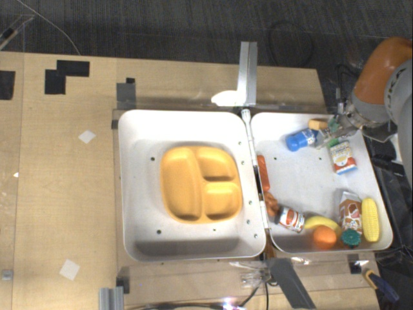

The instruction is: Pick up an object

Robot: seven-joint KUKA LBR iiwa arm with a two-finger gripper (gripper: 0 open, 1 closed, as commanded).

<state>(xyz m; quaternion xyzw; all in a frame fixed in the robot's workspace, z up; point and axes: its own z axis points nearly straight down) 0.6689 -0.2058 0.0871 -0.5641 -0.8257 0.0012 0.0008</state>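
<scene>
- Where the arm reaches in from the right, you see the end effector (337,129) low over the right bin's (303,173) far corner; its opening can't be told.
- Blue bottle (300,139) lies just beside it; a small carton (342,157) sits near.
- Left bin (139,173) holds a yellow tray (201,183).

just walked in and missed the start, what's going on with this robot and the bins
A robot arm reaches in from the right over the far corner of the right bin. Its end effector sits near a blue bottle and a small carton; nothing is visibly held. Along the near edge of that bin lie a can, an orange, a banana and corn. The left bin holds a yellow tray.
</scene>
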